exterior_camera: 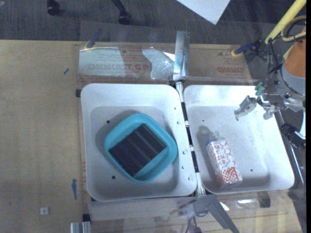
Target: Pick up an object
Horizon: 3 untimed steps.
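In the right bin (272, 178) the carton (223, 163) lies lengthwise, cap end up-left (pincer (254, 108) spread, holding nothing).

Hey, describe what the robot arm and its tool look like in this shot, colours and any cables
The arm enters at the right edge: a grey body with an orange band above the wrist. The tool is small, metallic grey, with pale fingers and a small teal-green spot near its mount. Dark cables loop above the wrist, beside a yellow tube and a blue clip.
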Motion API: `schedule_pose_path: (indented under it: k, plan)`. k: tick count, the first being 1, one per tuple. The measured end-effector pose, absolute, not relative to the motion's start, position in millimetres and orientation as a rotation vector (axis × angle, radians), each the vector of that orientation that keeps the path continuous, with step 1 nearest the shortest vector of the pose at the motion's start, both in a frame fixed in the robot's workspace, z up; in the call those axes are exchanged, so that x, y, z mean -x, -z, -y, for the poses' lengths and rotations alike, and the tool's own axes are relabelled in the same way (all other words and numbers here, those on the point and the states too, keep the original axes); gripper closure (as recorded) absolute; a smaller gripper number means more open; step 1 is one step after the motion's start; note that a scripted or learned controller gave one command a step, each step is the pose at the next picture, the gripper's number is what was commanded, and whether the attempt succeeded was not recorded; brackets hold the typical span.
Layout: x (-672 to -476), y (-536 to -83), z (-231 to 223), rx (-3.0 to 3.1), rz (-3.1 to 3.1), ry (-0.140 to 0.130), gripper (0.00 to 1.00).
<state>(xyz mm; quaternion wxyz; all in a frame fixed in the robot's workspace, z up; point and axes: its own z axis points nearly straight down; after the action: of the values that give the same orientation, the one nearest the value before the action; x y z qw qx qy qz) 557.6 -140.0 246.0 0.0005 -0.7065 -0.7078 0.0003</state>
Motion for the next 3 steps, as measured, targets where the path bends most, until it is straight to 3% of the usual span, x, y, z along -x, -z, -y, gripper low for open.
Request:
schedule_pose_path:
  k: [1, 2, 3]
  plan:
    - [-523.3, -117, 141, 2.054, 2.381, 0.001, 0.0]
    - [-507.6, -104, 157, 2.044, 2.433, 0.045, 0.0]
    - [-551.8, -100, 176, 2.032, 2.439, 0.025, 0.0]
